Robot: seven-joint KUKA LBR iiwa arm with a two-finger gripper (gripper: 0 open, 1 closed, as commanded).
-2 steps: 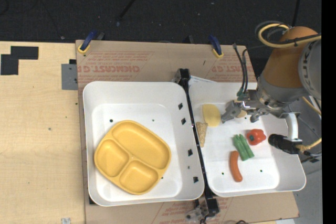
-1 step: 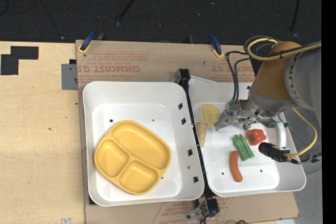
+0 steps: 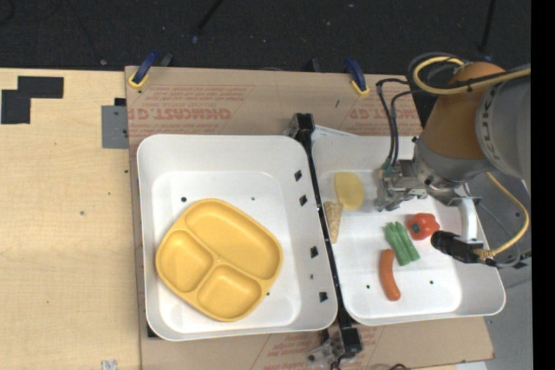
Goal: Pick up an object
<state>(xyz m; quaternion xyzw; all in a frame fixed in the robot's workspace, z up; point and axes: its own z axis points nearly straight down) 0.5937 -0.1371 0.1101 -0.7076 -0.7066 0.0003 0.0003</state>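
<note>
The right bin [image 3: 434, 303] holds several toy foods: a pale yellow piece [image 3: 349, 190], a tan wedge [image 3: 332, 221] by the divider, a green vegetable [image 3: 401, 242], a red pepper [image 3: 422, 225] and an orange sausage [image 3: 389, 274]. My gripper [image 3: 395, 193] hangs low over the bin's back half, right of the yellow piece and just above-left of the green vegetable and red pepper. The wrist body hides its fingertips.
The left bin [image 3: 173, 160] holds a yellow three-compartment plate [image 3: 218, 258]. A black divider strip [image 3: 316, 221] runs between the bins. Blue clamps [image 3: 356, 75] pin the cardboard at the back. Cables loop off the arm at the right.
</note>
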